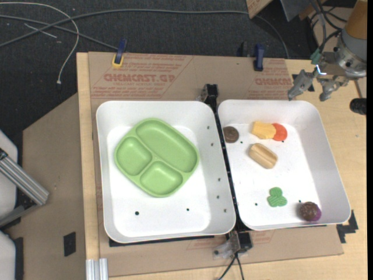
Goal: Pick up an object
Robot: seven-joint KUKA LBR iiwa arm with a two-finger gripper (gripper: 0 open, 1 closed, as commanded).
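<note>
Five small objects lie in the right bin (326, 156), any of them a candidate for picking. A tan, bread-like roll (263, 155) sits near the bin's middle, oblong and slightly tilted. Toward the far edge, a yellow wedge (263, 130) touches a red-orange round piece (280, 132) on its right side. A dark brown disc (231, 134) rests close to the bin's left wall. Near the front edge lies a green, lobed, leafy-looking piece (277, 198), and in the front right corner a dark purple ball (309, 211) sits against the wall.

The gripper (312, 86) hangs above the bench beyond the right bin's far right corner — its two fingers spread apart, with nothing between them, well apart from all the objects. The grey arm with its orange band (356, 16) comes in from the upper right.

The left bin (116, 214) carries a light green divided plate (156, 156) with three compartments, lying at a slant in the bin's middle. Both bins stand side by side on a brown board (163, 74) held by two blue clamps (120, 51) at its far edge.
</note>
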